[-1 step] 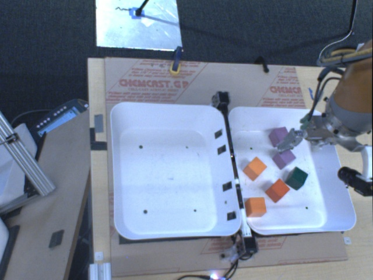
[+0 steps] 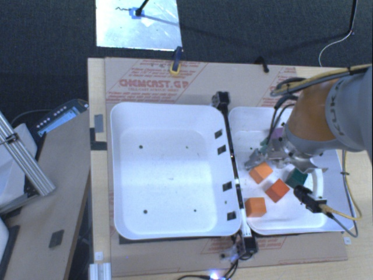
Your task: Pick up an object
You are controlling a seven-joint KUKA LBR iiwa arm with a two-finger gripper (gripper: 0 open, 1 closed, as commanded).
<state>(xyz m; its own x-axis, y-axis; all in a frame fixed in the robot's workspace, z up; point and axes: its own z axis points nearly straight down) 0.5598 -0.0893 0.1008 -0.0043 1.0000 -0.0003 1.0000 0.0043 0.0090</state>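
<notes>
Three orange blocks lie in the right bin (image 2: pixel 247 127): one (image 2: pixel 261 172) near the bin's middle, a darker one (image 2: pixel 278 190) just right of and below it, and a third (image 2: pixel 255 206) by the front left corner. A teal object (image 2: pixel 298 178) rests to the right of them, partly under the arm. A small purple piece (image 2: pixel 278 134) shows beside the wrist. My gripper (image 2: pixel 258 157) hangs low over the bin, just above and left of the uppermost orange block. I see nothing held in it.
The left bin (image 2: pixel 169 168) sits beside the right one, with a black clipped divider (image 2: pixel 230 162) between them. Cables (image 2: pixel 326 209) trail from the arm across the right bin's front right. A yellow clamp (image 2: pixel 175 69) stands at the bench's far edge.
</notes>
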